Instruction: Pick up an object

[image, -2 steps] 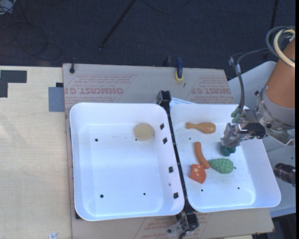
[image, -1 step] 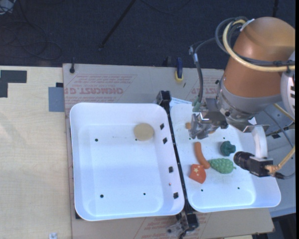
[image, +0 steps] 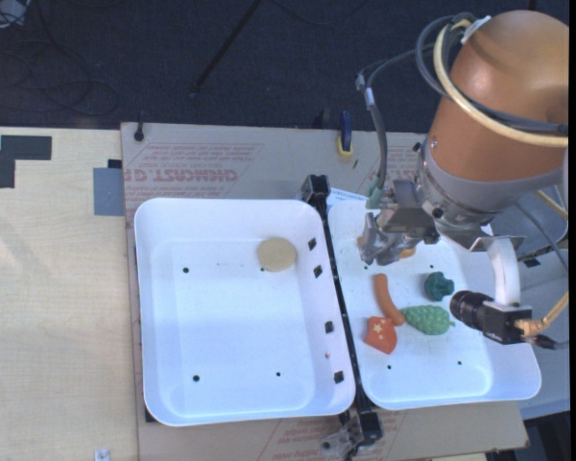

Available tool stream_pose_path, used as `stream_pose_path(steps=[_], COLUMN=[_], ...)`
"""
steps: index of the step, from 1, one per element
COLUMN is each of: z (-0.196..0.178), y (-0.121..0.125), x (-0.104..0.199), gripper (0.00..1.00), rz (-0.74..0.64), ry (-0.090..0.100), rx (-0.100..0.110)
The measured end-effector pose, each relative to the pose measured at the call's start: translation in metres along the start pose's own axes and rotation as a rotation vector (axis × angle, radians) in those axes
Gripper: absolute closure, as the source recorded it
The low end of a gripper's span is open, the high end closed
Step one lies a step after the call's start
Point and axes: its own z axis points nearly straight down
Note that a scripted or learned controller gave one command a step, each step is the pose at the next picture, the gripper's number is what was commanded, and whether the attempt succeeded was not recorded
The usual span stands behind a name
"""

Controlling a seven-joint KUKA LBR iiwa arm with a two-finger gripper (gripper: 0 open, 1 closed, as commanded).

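Pale wooden bench (image: 48, 286) with a printed cardboard sheet (image: 202, 161) on it, seen from my fixed overhead camera; dark floor with loose cables (image: 221, 46) lies behind. Two shallow white bins sit side by side on the cardboard, their inner walls touching.

Left bin (image: 144, 305): I see a single tan disc (image: 276, 254) lying flat near the far wall, toward the shared edge.

Right bin (image: 461, 382): I count four pickable pieces grouped near its middle. An orange sausage-shaped piece (image: 388, 298) lies lengthwise, its near end just beside a red wedge (image: 382, 333). A bumpy light-green piece (image: 427, 319) sits just right of both. A small dark-green piece (image: 438, 284) rests beyond it, apart from the orange one.

Arm (image: 504, 113): it enters from the right, with its orange band uppermost in my view. The gripper (image: 382, 246) hangs over the far left part of the right bin, just beyond the far tip of the orange piece. I see nothing held by it, and I cannot tell from this angle whether it is spread or closed.
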Motion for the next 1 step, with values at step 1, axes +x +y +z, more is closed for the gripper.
stream_pose_path(steps=[1], z=[-0.1477], y=[0.0083], x=[0.0414], gripper=[1.0], rz=[-0.002], ry=[0.003], rx=[-0.013])
